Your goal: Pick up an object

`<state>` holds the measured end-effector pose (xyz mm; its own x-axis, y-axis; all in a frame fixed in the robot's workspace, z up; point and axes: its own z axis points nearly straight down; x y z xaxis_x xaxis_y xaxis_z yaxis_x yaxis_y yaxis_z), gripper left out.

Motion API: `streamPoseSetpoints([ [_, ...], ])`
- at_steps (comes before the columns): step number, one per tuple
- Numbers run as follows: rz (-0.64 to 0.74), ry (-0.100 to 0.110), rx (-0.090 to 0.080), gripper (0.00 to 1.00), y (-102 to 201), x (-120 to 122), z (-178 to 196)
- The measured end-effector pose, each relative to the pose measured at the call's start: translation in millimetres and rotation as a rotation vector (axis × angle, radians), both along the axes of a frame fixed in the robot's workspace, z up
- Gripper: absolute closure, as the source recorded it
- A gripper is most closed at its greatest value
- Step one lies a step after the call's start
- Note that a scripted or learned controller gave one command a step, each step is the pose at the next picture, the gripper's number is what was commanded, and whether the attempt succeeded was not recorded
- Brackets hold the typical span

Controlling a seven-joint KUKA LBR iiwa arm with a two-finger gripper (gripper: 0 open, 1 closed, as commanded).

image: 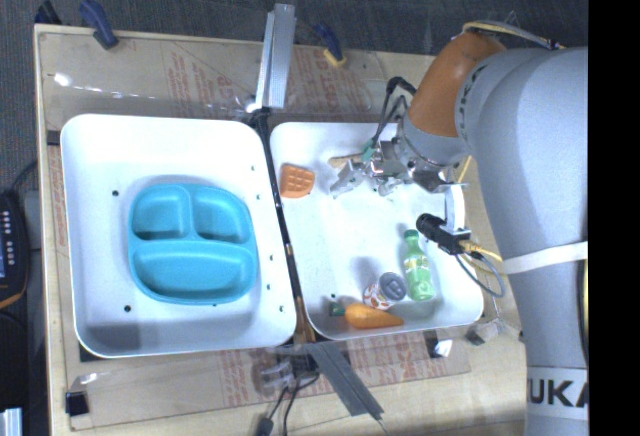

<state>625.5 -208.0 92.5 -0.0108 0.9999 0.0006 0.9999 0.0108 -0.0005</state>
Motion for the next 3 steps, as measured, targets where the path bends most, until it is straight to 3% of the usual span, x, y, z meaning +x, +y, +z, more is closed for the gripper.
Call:
streamPoseSetpoints([
  [1, -0.003, 0.002, 0.000, 0.00, -2.3, -104.1, -0.3],
  [2, -0.003, 0.001, 0.000, 0.00, -1.3, -53.7, -0.6],
  [3, -0.002, 0.001, 0.000, 0.00, -0.9, 14.7, -0.3],
])
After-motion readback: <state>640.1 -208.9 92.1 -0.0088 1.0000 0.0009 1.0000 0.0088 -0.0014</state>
